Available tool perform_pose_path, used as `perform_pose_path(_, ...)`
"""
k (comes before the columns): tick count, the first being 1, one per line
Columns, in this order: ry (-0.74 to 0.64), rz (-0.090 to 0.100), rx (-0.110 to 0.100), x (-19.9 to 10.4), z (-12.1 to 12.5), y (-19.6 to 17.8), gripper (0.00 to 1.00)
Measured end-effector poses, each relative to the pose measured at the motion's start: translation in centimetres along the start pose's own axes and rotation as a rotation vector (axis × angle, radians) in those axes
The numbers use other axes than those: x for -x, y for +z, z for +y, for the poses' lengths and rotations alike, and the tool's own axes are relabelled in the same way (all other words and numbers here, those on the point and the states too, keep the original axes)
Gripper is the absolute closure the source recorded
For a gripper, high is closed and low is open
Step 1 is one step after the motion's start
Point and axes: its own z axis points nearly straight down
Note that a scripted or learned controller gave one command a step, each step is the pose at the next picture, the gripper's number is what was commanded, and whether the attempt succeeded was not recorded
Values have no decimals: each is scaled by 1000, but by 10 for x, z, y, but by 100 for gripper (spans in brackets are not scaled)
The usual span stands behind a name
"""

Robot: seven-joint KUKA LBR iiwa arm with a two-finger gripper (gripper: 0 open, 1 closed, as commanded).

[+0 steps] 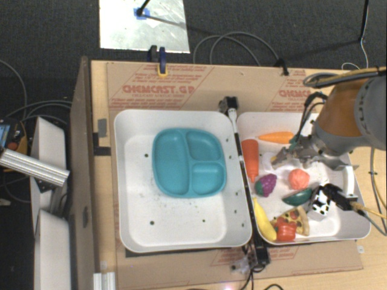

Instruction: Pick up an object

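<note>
Claw (289,154) hovers low over the right bin (357,222), and whether it is released or clenched I cannot tell. Just beside it lies a pink ball (299,178), with an orange carrot (277,137) above and a purple piece (265,184) to its left. A teal plate (188,162) sits in the left bin (136,222).

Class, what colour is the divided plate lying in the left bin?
Teal blue: the divided plate, seen clearly in the camera view.

Dark carpet floor (48,23), black cables (242,44), shiny metal sheet (144,16), cardboard-topped bench (181,83).
</note>
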Motion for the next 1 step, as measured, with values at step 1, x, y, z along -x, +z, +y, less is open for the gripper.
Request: perform_pose_path(1,1,3,4,53,43,8,0)
